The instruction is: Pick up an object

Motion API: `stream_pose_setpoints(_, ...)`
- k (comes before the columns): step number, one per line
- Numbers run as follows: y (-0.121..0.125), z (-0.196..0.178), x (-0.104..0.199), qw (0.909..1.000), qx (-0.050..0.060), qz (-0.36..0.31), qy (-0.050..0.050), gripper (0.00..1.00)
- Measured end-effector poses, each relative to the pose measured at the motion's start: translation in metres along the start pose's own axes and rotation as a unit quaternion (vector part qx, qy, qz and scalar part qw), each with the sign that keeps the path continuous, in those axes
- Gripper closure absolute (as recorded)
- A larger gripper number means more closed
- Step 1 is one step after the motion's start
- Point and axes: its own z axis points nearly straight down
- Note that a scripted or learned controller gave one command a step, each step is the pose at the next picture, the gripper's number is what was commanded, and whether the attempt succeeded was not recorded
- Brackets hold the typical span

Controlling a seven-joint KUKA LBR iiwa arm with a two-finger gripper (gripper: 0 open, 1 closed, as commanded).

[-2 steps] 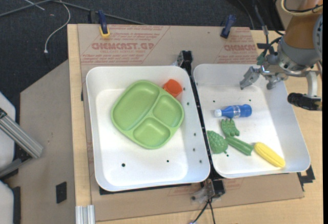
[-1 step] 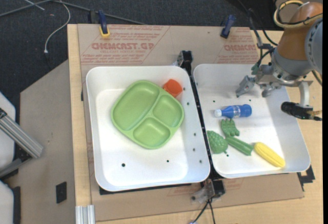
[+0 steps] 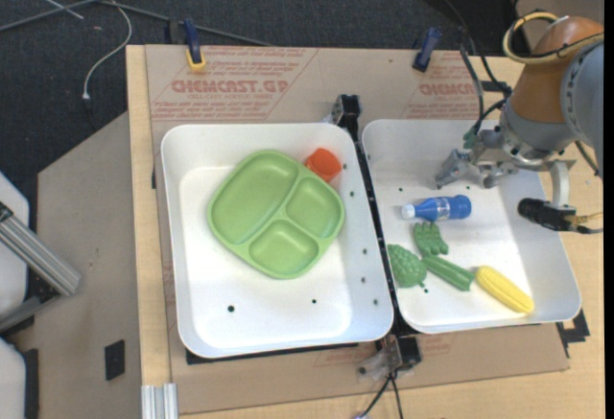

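While the gripper hangs open and empty above the bottle, a descent risks rolling it aside in the right bin.

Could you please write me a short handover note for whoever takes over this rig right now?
Gripper: hanging over the back of the right bin, with nothing seen between its fingers; whether it is open or shut cannot be told.
Right bin: blue bottle lying on its side just in front of the gripper; green toy nearer the front; yellow corn at the front right.
Left bin: green divided plate with an orange object beside its back edge.
Done: nothing picked up yet.
Left: grasp and lift one object; the bottle looks closest.
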Motion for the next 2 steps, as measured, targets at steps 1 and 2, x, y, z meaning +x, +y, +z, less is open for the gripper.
stream_pose_setpoints(1, 0.002, -0.014, 0.0, 1.0, -0.003, 0.0, -0.001, 1.0)
stream_pose_setpoints(2, 0.013, -0.064, -0.001, 1.0, -0.006, 0.0, -0.002, 1.0)
